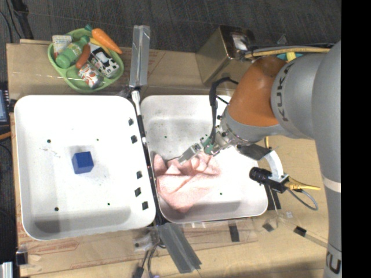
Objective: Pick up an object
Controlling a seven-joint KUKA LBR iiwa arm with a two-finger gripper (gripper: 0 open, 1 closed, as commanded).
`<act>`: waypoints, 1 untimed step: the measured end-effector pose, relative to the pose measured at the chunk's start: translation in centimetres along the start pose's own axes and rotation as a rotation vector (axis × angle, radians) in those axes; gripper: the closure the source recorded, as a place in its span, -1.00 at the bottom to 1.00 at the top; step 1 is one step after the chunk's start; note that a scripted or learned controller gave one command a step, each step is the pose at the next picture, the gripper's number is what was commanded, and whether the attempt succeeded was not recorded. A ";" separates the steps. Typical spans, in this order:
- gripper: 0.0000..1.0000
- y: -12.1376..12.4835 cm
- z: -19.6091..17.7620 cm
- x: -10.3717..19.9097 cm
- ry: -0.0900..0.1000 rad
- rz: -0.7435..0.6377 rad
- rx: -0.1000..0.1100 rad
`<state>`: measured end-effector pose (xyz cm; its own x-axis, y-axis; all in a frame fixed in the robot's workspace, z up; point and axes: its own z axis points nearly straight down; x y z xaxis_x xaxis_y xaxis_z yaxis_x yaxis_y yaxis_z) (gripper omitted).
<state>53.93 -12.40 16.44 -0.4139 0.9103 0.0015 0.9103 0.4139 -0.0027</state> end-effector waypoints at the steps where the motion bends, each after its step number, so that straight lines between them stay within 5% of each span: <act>1: -1.00 0.9 3.4 -3.8 0.000 -0.104 0.001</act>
<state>56.28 -15.50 13.03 -0.5061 0.8625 0.0021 0.8625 0.5061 -0.0034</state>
